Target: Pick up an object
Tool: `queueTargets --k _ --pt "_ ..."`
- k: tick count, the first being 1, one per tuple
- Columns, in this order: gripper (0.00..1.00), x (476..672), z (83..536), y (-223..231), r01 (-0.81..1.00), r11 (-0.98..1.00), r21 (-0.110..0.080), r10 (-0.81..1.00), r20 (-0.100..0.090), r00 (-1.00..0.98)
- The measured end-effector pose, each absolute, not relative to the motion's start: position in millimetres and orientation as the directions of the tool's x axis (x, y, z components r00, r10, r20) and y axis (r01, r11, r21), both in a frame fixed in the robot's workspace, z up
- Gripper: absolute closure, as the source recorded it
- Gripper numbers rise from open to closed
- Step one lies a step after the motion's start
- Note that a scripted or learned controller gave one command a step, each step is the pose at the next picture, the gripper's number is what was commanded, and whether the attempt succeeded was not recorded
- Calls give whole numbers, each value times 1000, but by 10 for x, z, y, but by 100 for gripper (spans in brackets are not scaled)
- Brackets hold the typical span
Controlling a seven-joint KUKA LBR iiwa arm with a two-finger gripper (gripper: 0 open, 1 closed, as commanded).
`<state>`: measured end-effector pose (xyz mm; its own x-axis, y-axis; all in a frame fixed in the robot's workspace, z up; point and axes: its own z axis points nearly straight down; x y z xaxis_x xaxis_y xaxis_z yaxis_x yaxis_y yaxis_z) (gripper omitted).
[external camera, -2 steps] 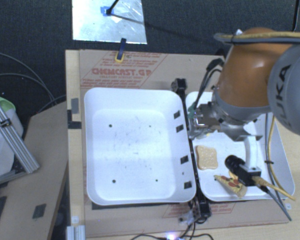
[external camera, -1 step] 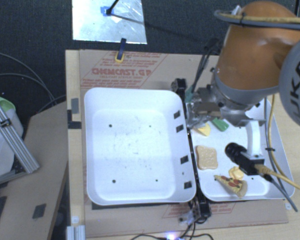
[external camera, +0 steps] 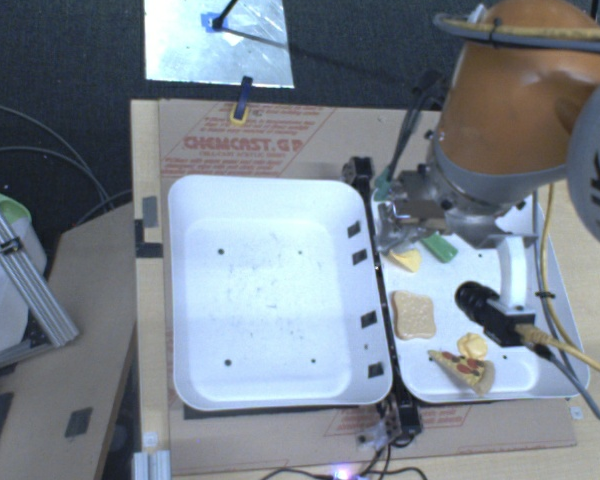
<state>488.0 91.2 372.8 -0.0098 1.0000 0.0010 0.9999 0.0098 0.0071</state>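
Observation:
My gripper (external camera: 398, 230) hangs over the far left part of the right bin (external camera: 540, 378), below the big orange and grey wrist. Just beneath it lie a yellow cheese wedge (external camera: 407, 260) and a green block (external camera: 441, 247), partly covered by the wrist. Nearer the front a toast slice (external camera: 414, 314) lies flat by the bin's left wall. A pizza slice (external camera: 466, 367) and a small yellow piece (external camera: 472, 345) sit at the front of the same bin. Nothing shows between the gripper and these things.
The left bin (external camera: 270, 293) stands beside the right one, with black clips along the shared rim (external camera: 365, 288). A metal frame (external camera: 20, 268) stands at the far left off the bench. A shiny sheet (external camera: 220, 28) lies beyond the bins.

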Motion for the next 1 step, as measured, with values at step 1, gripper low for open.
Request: queueTargets --k 1 --pt "100 4859 2955 1099 1000 3 -5 1000 -1 -3"
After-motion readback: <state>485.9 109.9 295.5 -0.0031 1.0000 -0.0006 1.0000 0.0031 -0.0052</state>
